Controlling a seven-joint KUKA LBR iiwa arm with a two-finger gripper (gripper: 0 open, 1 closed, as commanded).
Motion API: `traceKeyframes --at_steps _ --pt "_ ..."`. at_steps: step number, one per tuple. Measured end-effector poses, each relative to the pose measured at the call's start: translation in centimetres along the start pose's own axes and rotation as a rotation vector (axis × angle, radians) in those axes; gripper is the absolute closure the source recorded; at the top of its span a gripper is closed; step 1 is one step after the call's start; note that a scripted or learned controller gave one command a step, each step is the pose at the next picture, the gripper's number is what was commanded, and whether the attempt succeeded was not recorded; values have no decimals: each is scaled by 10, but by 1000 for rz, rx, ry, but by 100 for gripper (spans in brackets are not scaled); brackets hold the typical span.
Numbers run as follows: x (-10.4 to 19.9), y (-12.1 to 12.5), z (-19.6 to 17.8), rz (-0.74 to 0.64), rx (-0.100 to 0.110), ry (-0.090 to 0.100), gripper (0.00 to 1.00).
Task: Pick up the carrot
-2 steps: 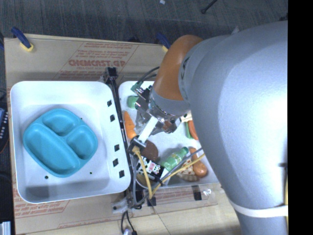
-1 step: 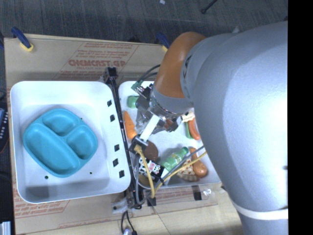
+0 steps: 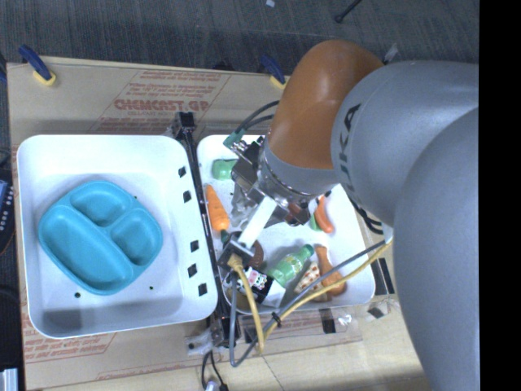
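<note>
Gripper (image 3: 242,204) is down in the right bin (image 3: 285,237), just right of the carrot (image 3: 216,208). Can't tell if it's open or closed bc the wrist's in the way. Carrot's lying along that bin's left wall, w/ a small green thing (image 3: 222,169) just above it, a green bottle (image 3: 291,265) lower right of it, and a blue divided plate (image 3: 98,233) well left of it in the left bin (image 3: 49,161).

Orange carrot (image 3: 216,208); light blue plate (image 3: 99,233); green bottle (image 3: 291,265); white left bin (image 3: 49,157); white right bin (image 3: 210,148); grey arm (image 3: 423,177) with orange band (image 3: 326,96); tan board (image 3: 98,96) with red lettering.
</note>
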State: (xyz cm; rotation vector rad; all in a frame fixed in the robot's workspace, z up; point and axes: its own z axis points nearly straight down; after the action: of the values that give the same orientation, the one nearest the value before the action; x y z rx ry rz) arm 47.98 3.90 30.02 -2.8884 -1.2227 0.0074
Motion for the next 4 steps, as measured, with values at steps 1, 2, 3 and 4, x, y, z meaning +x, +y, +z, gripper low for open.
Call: traceKeyframes --at_steps 1,2,3,4 --pt "4 15 111 -493 6 -7 100" --pt "5 15 101 -503 9 -9 100" --pt "6 14 92 -513 14 -12 100" --pt "-31 25 109 -1068 2 -5 100"
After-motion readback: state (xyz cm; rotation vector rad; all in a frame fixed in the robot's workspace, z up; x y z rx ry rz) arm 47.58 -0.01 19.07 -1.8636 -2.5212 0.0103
